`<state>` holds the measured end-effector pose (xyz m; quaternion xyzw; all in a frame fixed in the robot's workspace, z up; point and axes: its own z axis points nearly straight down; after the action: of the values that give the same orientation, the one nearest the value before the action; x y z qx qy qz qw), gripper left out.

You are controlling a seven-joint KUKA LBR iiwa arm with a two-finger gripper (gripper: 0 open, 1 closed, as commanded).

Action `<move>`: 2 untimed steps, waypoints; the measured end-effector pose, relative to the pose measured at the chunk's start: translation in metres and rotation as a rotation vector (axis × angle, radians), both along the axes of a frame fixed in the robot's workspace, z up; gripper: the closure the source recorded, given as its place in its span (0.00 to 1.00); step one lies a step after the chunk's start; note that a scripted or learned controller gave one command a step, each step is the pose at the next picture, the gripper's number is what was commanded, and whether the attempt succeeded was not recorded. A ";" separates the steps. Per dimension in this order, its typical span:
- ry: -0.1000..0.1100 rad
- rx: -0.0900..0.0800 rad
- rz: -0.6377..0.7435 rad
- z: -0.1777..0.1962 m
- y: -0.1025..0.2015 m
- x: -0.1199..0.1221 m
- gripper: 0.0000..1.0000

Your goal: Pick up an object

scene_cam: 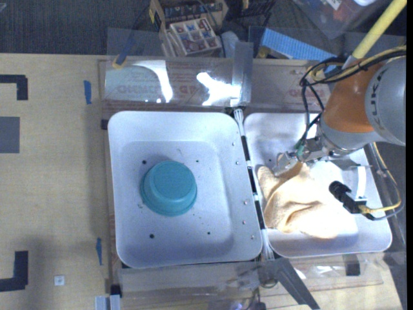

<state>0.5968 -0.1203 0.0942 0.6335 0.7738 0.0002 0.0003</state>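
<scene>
Two white bins side by side: left bin (122,173) holds an upturned teal bowl (169,187); right bin (374,237) holds a crumpled tan cloth (297,202). Gripper (288,163) sits at the cloth's upper edge, cloth spreading below it; finger state: cannot tell

Legible text was scarce. The grey arm segment (389,102) carried dark lettering at the frame's right edge, apparently "KU", cut off. The clear panel (169,82) behind the bins showed faint printed characters under glare, not readable. No other labels or numbers could be made out.
</scene>
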 end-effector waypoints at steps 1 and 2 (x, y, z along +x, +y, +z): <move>-0.004 -0.001 -0.003 0.011 -0.002 0.001 1.00; -0.003 -0.001 -0.003 0.011 -0.002 0.001 0.00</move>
<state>0.5974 -0.1220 0.1049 0.6348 0.7727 0.0009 0.0019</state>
